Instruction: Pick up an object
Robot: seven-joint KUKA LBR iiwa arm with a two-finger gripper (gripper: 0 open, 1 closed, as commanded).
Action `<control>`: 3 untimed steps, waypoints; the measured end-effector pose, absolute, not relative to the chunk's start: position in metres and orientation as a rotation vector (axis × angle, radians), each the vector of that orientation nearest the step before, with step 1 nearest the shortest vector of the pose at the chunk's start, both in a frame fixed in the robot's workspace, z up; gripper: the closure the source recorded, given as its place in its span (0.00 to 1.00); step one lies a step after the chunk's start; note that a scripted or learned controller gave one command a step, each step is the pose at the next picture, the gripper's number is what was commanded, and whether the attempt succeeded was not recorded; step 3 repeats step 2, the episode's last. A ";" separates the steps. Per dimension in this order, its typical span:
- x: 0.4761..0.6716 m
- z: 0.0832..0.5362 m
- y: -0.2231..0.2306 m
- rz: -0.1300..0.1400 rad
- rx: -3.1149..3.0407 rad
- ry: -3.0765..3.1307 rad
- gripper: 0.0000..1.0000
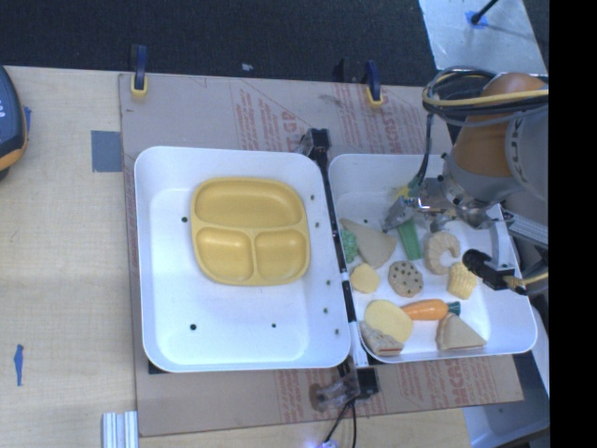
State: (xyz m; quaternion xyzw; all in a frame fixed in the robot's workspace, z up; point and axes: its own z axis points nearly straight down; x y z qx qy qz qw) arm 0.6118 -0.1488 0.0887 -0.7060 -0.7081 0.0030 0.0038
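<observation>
Camera view: we see toy food crowding the right bin (522, 329), the gripper (417, 211) low over its upper part.

We count a cookie (405, 277), a carrot (425, 310), a croissant (441, 249), a corn piece (463, 280), a green stick (409, 240), cheese wedges and a sandwich slice (461, 335). Whether the fingers are spread or closed, or hold anything, we cannot tell. The left bin (159, 250) carries a yellow divided plate (250, 229). Both bins sit on cardboard (215, 110) clamped to the bench.

Arm (499, 138) cut off at right edge; gripper (422, 208) fingers too cluttered to judge; right bin (522, 329) far corner hidden beneath arm.
</observation>
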 end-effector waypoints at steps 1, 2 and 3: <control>0.614 0.103 -0.151 0.006 -2.218 -2.223 1.00; 0.587 0.198 -0.073 -0.007 -2.210 -2.235 1.00; 0.587 0.198 -0.073 -0.007 -2.210 -2.235 1.00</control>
